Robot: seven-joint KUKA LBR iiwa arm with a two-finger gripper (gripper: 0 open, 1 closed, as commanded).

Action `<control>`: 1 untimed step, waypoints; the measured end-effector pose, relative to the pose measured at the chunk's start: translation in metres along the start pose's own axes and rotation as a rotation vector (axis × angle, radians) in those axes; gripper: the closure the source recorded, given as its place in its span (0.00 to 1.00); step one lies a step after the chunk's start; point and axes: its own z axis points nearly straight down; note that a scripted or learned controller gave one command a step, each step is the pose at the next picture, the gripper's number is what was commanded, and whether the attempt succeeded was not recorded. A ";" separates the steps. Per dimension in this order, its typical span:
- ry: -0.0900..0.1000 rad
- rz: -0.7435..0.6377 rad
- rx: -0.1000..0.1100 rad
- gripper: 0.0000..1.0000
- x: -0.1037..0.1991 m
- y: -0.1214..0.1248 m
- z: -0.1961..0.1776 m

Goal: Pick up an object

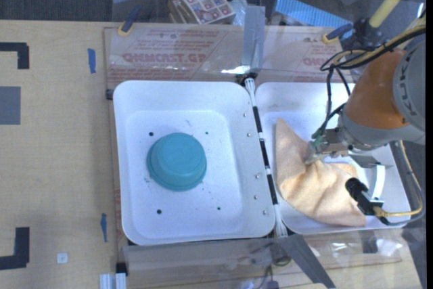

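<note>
Cloth and bowl, 1 per bin

A tan cloth point(315, 181) lay crumpled along the right bin's point(291, 99) left and near edges; a teal bowl point(176, 160) sat upside down mid-floor in the left bin point(135, 105).

Left bin point(128, 112) lies open around the teal bowl point(177, 160); the tan cloth point(311, 186) and arm point(379, 101) crowd the right bin point(291, 101).

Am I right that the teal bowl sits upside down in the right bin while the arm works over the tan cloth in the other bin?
Not quite: the camera view shows the teal bowl upside down in the left bin, not the right. The gripper is down at the tan cloth in the right bin. The rest of your statement stands.
</note>
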 end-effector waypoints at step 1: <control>0.004 -0.274 0.013 1.00 0.023 0.057 -0.084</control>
